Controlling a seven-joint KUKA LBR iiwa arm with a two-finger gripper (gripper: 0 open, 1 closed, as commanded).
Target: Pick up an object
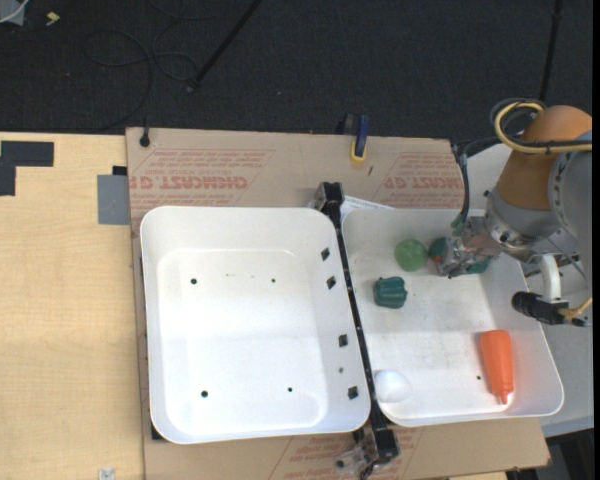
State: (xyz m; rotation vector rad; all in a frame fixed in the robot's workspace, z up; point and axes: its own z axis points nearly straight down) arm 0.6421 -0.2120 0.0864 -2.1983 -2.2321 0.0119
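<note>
Right bin (540,408), holding scattered pick candidates: end effector (458,258), grip state indiscernible, is hovering beside green ball (411,255), apparently lining up a grasp.

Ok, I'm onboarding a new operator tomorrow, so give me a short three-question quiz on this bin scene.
1. True or false: the orange carrot-shaped object lies in the left bin.
2. Multiple choice: which object lies closest to the gripper? A) the light green ball B) the white ball C) the orange object
3. Fill in: the dark green object sits in the right bin, just ____ the light green ball in the camera view.

Key: 1 false, it lies in the right bin; 2 A; 3 below.
</note>
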